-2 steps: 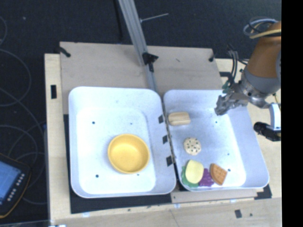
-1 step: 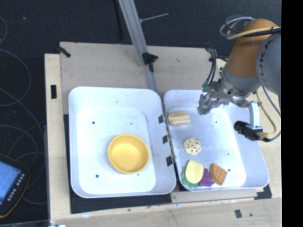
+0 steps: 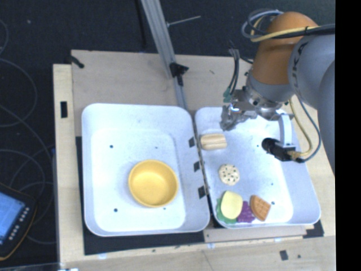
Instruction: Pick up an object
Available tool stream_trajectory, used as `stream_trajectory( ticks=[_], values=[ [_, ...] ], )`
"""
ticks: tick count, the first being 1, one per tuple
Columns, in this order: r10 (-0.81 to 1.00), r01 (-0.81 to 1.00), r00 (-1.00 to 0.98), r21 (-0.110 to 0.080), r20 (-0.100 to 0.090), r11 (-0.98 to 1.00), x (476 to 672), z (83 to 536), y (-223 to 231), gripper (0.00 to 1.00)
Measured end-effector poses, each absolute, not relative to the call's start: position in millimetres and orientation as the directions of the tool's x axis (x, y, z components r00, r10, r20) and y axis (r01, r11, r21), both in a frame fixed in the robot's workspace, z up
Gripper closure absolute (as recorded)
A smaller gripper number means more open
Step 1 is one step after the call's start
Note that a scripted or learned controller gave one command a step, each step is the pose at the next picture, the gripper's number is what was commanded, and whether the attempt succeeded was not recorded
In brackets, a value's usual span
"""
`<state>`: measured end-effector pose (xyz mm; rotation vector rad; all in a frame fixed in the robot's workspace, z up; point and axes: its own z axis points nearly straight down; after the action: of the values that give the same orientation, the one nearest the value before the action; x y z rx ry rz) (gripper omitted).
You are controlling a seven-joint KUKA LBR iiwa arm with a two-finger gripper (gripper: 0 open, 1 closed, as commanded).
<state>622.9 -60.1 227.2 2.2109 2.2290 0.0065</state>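
My gripper (image 3: 230,121) hangs over the far left part of the right bin (image 3: 282,179), its fingers pointing down. Just below and left of it lies a tan bread-roll piece (image 3: 213,141) by the bin's left wall. A round speckled cookie (image 3: 228,174) rests in the bin's middle. At the near edge sit a yellow-green fruit (image 3: 230,204), a purple grape bunch (image 3: 246,213) and an orange waffle-like piece (image 3: 260,207). Nothing shows between the fingers.
The left bin (image 3: 107,151) holds a yellow bowl (image 3: 152,183). A grey metal post (image 3: 161,35) slants up from between the bins. A black cable fitting (image 3: 279,149) hangs off the arm over the right bin. A tablet (image 3: 11,216) lies at the far left.
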Motion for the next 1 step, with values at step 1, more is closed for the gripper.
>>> stream_trajectory(
  ticks=[1],
  values=[
    [1.0, 1.0, -0.008, 0.002, 0.002, 0.008, 632.4, 228.0, -5.1, 1.0]
  ],
)
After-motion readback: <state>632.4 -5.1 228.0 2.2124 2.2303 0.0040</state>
